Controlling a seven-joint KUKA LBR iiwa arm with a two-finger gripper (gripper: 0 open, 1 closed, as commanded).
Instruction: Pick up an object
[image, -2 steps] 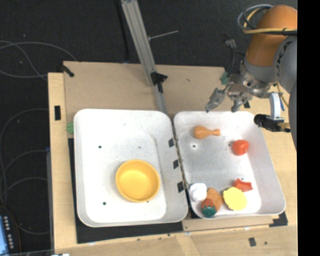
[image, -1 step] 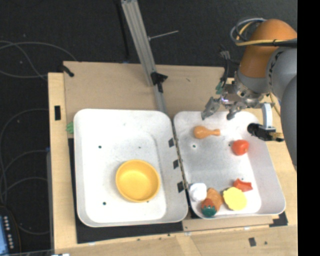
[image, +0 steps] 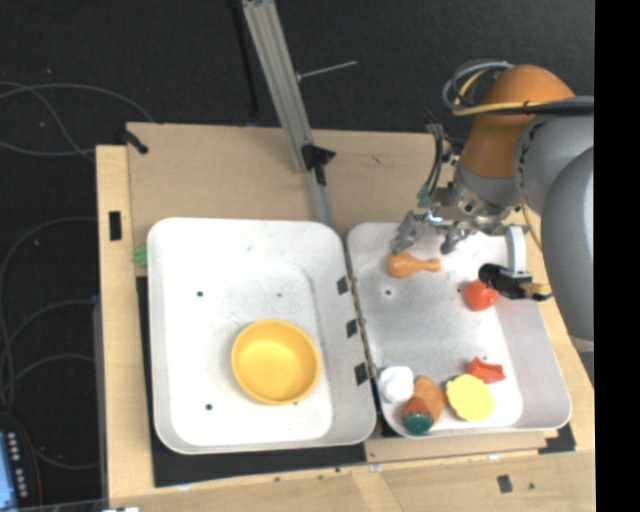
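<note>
My gripper (image: 428, 240) hovers over the far end of the right bin (image: 440, 330), its fingers spread open with nothing between them. Just in front of the fingertips lies an orange-brown drumstick-shaped toy (image: 412, 265) on the bin floor. To its right sits a small red object (image: 479, 296). Along the near edge of that bin lie a white ball (image: 397, 381), an orange carrot with a green end (image: 424, 402), a yellow round piece (image: 470, 398) and a small red piece (image: 487, 371).
The left bin (image: 200, 270) holds a yellow bowl (image: 275, 360) near its front. A grey metal pole (image: 290, 100) slants up from between the bins at the back. The middle of the right bin floor is bare.
</note>
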